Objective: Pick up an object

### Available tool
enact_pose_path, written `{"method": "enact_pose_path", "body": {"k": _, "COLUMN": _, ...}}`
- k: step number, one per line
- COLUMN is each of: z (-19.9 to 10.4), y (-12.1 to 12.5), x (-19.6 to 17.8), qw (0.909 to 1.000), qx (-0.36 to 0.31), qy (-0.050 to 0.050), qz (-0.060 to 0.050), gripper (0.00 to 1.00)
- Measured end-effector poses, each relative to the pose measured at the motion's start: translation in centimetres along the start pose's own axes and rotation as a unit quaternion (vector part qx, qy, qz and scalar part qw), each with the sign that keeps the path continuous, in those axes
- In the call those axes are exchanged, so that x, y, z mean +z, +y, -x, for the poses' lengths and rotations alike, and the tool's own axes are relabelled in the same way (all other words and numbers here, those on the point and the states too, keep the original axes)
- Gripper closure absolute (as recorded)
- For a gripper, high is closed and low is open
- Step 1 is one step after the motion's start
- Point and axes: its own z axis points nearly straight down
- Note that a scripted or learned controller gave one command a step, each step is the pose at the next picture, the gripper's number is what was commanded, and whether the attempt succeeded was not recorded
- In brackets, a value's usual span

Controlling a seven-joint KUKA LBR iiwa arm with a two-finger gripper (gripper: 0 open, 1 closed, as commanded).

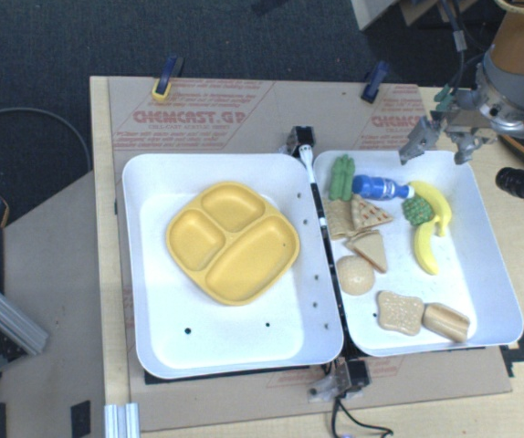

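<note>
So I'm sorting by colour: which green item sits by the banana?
The broccoli, touching the banana; the other green item lies far left.

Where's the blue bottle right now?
The blue bottle lies in the right bin, near its far edge, between the green vegetable and the banana.

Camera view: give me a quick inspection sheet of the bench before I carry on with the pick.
Surface: cardboard-covered bench with two white bins, left bin and right bin.
Job's things: in the right bin, banana, blue bottle, green vegetable, broccoli, sandwich pieces, bread slice, bread roll.
Clutter: yellow divided plate in the left bin.
Grippers: gripper open, above the right bin's far edge, holding nothing.
Cables: one at the bench's near edge.
Surroundings: dark carpet.
</note>
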Motion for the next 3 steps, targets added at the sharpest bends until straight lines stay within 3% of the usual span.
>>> {"method": "enact_pose_path", "body": {"k": 2, "z": -0.4, "y": -0.7, "x": 8.7, "qw": 1.0, "qx": 0.0, "qy": 0.001, "qz": -0.003, "gripper": 0.0}}
{"method": "enact_pose_path", "body": {"k": 3, "z": -0.5, "y": -0.4, "x": 15.0, "qw": 1.0, "qx": 0.0, "qy": 0.001, "qz": -0.004, "gripper": 0.0}}
